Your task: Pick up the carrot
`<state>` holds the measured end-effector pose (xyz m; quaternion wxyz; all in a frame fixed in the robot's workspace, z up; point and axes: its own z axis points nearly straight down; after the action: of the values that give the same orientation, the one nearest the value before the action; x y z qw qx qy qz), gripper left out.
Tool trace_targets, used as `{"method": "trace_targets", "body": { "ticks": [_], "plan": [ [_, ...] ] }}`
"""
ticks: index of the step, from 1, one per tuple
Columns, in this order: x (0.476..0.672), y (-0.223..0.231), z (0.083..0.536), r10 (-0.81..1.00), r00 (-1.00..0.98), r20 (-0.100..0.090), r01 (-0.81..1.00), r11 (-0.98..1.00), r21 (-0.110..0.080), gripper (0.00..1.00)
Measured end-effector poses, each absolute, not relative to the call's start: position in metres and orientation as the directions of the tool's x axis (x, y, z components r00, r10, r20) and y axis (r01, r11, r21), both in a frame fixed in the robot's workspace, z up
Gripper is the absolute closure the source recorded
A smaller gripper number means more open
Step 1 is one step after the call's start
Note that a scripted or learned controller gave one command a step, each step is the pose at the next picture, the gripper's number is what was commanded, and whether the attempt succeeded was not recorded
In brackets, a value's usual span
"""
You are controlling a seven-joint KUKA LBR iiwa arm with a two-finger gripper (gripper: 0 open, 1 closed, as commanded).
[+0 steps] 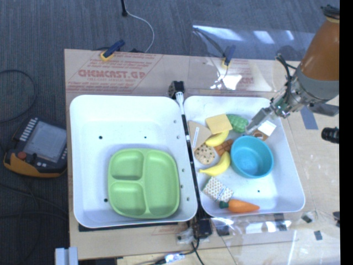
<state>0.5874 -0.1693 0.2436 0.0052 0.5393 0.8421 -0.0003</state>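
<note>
Camera view: carrot (242, 206) lies in the right bin (292, 175); claw (255, 123) state unclear.

A single fixed camera looks down on the tabletop (127, 70) from above at a slant, far enough back to take in both white bins whole, the left bin (91, 126) and the right bin (289, 170), with dark carpet around. The arm (322, 48) enters from three o'clock.
</note>
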Motion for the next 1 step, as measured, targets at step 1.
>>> {"method": "trace_targets", "body": {
  "ticks": [1],
  "plan": [
    [0.5117,-0.1244,0.3084,0.915,-0.404,-0.004,0.915,0.404,0.006,0.00]
  ]
}}
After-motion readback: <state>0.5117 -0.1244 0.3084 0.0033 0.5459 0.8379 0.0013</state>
